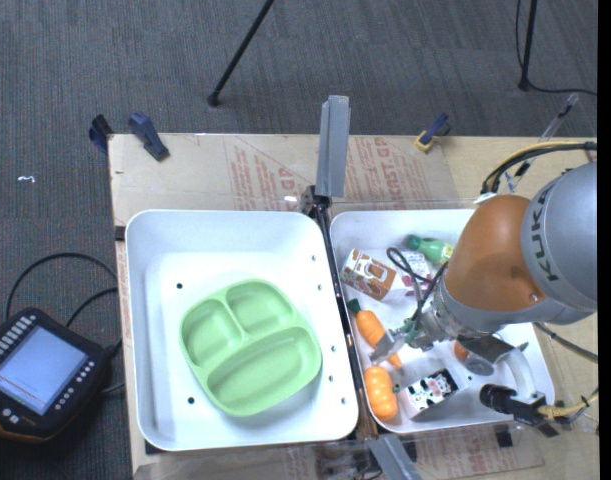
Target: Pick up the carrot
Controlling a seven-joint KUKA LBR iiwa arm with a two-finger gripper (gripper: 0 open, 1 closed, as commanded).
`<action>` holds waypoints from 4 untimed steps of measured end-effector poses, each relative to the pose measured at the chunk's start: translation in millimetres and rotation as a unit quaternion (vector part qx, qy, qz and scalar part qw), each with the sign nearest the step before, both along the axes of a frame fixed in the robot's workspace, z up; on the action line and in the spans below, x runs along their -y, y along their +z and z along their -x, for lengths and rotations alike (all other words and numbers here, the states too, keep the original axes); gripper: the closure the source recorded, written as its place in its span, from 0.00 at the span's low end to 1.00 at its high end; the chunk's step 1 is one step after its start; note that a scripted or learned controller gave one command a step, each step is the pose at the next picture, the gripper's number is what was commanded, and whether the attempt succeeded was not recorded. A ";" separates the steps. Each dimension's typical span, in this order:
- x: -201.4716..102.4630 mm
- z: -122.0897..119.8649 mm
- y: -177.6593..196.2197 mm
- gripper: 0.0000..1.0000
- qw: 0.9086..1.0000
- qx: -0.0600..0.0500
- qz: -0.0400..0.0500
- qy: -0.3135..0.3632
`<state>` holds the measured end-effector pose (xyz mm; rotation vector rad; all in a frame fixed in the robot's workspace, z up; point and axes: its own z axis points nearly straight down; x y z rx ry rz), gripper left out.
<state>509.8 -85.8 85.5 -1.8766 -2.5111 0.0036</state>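
Carrot (368,325): small, orange, tapered, green-topped, beside end effector (389,344)

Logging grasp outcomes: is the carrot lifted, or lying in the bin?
Lying in the right bin: the carrot rests on its floor, beside the gripper.

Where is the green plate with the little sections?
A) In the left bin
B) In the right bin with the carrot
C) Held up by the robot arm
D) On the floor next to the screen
A: the green plate lies flat in the left bin, alone, while the carrot sits in the right bin among the other items.
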 end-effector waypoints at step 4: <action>-163.0 -95.3 99.6 1.00 0.995 0.000 0.002 -0.104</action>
